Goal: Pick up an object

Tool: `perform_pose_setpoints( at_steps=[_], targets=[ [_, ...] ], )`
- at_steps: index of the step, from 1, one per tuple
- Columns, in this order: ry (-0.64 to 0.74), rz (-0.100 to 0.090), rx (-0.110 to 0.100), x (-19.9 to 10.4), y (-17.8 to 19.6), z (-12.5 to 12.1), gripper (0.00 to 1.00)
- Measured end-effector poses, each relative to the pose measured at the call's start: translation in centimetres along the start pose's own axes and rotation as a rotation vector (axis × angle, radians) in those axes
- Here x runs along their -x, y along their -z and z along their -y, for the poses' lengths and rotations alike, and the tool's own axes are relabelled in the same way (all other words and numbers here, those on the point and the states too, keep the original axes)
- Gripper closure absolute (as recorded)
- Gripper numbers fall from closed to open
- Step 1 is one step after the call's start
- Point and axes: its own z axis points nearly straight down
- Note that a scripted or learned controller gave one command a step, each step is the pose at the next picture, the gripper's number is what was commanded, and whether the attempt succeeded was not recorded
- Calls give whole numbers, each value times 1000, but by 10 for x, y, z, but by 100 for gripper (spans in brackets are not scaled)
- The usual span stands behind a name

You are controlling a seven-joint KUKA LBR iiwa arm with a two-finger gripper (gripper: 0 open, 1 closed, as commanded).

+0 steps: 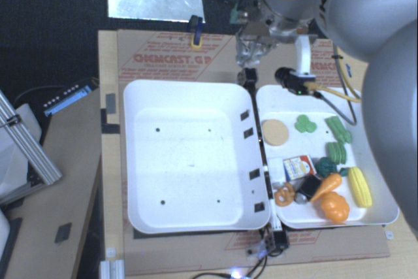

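Note:
The right bin holds several toy foods: a tan round cookie, a green clover-shaped piece, a green pod, a small red and blue box, a pretzel, a carrot, an orange and a corn cob. My gripper hangs over the back end of the divide between the two bins, behind the cookie and well apart from every object. Nothing shows in it.
The left bin lies beside the right one, their rims joined by black clips. A yellow clamp sits on the cardboard behind the bins. Cables and a black fitting hang by the right bin's back rim.

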Motion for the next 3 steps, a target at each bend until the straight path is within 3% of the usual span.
perform_pose_setpoints(
  at_steps=[1,2,3],
  targets=[
    [6,-3,2,-87,30,0,100],
    [4,-3,2,-150,58,0,100],
    [2,-1,0,-147,98,-1,100]
  ],
)
